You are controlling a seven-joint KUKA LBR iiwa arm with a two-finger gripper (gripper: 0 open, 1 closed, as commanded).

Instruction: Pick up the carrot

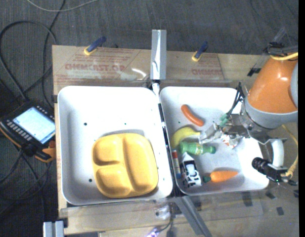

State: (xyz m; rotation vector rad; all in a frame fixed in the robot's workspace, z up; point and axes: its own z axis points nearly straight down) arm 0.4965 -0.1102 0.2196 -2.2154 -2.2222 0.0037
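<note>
Broadly, the surface [63, 68] carried two shallow white bins side by side. The left bin [80, 107] held a yellow divided tray [125, 164] lying toward its near side. The right bin [216, 95] held the smaller things, and the grey arm with its orange band [273, 90] reached in over its right wall. The claw [214, 132] hung near the middle of that bin, just above a green bottle [197, 148] and a yellow banana [184, 134]; how far apart it stood could not be told, and nothing was seen clamped in it. A sausage [193, 115] lay toward the far wall. The carrot [223, 176] lay near the front wall, well apart from the claw, beside a black-and-white packet [191, 174].
</note>
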